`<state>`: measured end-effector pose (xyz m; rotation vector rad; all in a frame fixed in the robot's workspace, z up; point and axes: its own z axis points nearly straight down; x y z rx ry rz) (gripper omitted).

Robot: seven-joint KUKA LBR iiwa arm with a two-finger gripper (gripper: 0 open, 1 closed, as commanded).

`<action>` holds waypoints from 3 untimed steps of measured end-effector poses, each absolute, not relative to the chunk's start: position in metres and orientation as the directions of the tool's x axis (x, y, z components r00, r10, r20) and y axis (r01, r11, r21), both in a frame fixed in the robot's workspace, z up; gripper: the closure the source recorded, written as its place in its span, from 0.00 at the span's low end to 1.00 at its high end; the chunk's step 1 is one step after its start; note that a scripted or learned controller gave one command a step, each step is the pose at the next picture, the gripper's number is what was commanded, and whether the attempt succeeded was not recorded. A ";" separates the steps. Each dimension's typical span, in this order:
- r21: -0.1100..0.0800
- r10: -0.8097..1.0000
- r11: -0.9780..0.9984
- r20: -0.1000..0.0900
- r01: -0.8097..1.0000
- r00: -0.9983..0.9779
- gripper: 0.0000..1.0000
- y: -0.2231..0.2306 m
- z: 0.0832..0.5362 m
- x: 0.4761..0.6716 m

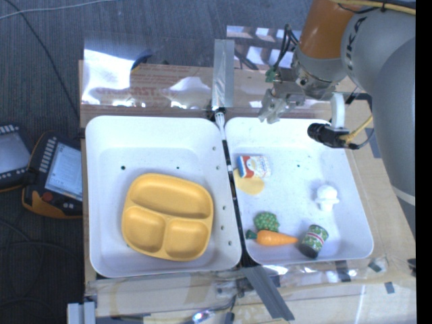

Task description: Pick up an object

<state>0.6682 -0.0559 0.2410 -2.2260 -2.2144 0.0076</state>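
My gripper [271, 113] hovers at far rim of right bin [351, 181], nothing between fingers; gap narrow as far as I can judge. Candidate objects: carrot [275, 238] at near edge touching broccoli [266, 221]; can [313, 239] beside it. White piece [327, 195] stands alone: easiest target. Centre over it, spread fingers, descend straight.

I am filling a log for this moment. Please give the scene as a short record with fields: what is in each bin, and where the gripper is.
left bin: yellow divided tray
right bin: small carton, yellow disc, white piece, broccoli, carrot, green can
gripper: above the right bin's far edge, holding nothing
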 end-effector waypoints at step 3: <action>-0.003 0.945 0.327 -0.001 0.945 -0.327 1.00 0.047 0.276 0.669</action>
